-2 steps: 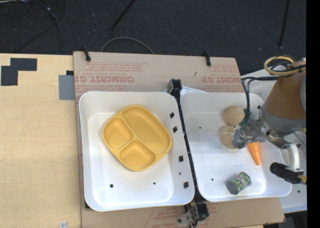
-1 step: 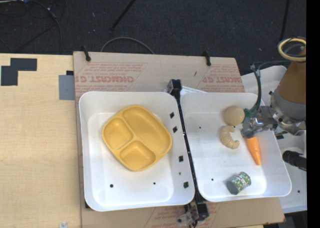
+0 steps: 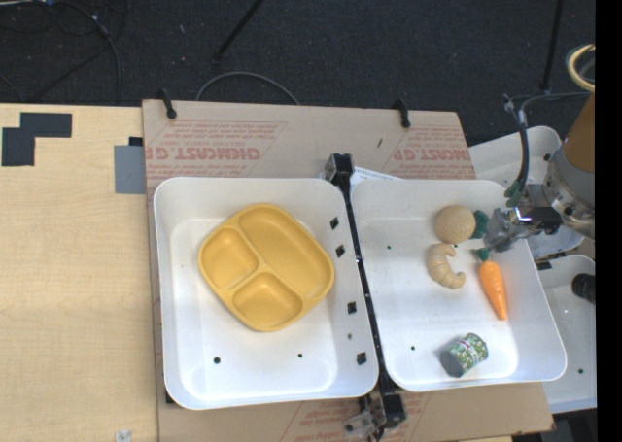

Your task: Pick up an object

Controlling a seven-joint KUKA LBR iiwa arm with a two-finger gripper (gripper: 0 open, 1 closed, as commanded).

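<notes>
the gripper sits low at the right edge of the right bin, just past the far end of the carrot. nothing shows between its fingers, but whether they are spread or closed cannot be told from this slant. the arm reaches in from the right, over the bin's rim.

the carrot lies lengthwise just on the near side of the gripper, its green top toward the gripper and its tip pointing to the near side. to the left of the gripper, close by, rests a round tan bun. just near of the bun lies a curved croissant, between the bun and the carrot. well apart, in the near part of the same bin, a small can lies on its side.

the left bin holds a yellow divided plate, set at a tilt near its middle. both bins rest side by side on a sheet of cardboard on the desk, with a black clip strip running between them.
</notes>
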